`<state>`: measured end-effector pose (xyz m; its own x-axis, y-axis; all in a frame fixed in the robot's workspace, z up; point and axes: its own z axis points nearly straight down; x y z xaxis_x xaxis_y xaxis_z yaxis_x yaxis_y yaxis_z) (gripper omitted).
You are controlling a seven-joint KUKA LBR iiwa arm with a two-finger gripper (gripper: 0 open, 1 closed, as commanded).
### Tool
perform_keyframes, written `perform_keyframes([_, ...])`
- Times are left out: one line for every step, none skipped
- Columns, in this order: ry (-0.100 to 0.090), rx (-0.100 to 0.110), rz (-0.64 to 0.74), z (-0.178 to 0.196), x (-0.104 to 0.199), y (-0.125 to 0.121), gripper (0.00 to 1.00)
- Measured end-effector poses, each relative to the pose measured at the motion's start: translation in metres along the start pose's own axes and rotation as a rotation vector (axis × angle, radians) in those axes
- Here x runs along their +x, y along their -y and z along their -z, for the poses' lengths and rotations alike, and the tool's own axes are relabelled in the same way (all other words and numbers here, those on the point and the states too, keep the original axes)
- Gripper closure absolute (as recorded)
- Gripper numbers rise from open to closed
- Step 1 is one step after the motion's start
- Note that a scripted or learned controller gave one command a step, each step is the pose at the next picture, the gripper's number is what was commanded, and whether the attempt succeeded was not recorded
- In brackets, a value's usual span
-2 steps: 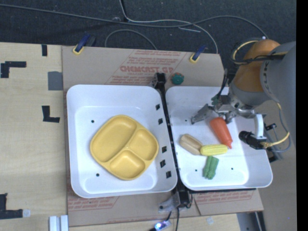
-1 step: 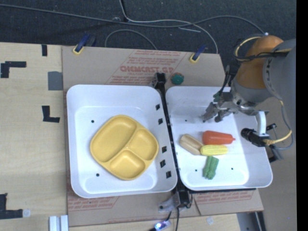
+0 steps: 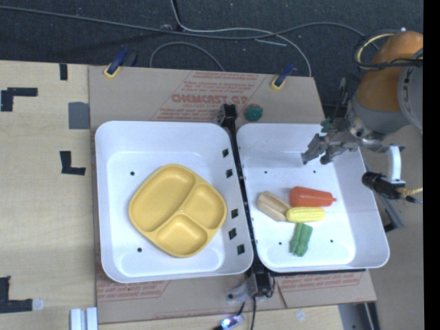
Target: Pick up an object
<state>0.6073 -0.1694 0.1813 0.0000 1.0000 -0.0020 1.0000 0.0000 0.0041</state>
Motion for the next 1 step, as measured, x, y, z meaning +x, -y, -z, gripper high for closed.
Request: perform_keyframes([0.001,-0.002,0.001,0.0630,-0.0040,0.0015,1.00])
